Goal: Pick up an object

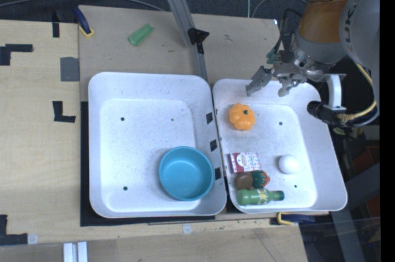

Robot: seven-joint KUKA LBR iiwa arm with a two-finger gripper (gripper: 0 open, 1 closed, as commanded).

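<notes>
We take the small orange pumpkin as the likeliest thing to pick, since it lies nearest the gripper, in the far part of the right bin and close to the wall shared with the left bin. It looks like a hollow plastic toy, so we judge it light and fairly stiff, with a smooth ribbed skin that could slide out of a narrow pinch. Its round body gives no flat faces; we would close across its widest part, low on the sides, and leave the little green stem alone.

Well apart from it, toward the near edge of the same bin, we see a red and white carton, a brown and red piece touching that carton, a green bottle lying on its side, and a white ball off to the right. The crowded trio would be awkward to enter cleanly; the ball would likely roll. A blue bowl sits in the left bin, near its front right corner.

The gripper hangs over the far rim of the right bin, just beyond the pumpkin and apart from it. Its two fingers are spread wide and nothing lies between them. The grey arm reaches in from the right, its orange band above the wrist, with the wrist tilted so the fingers point down and leftward.
</notes>
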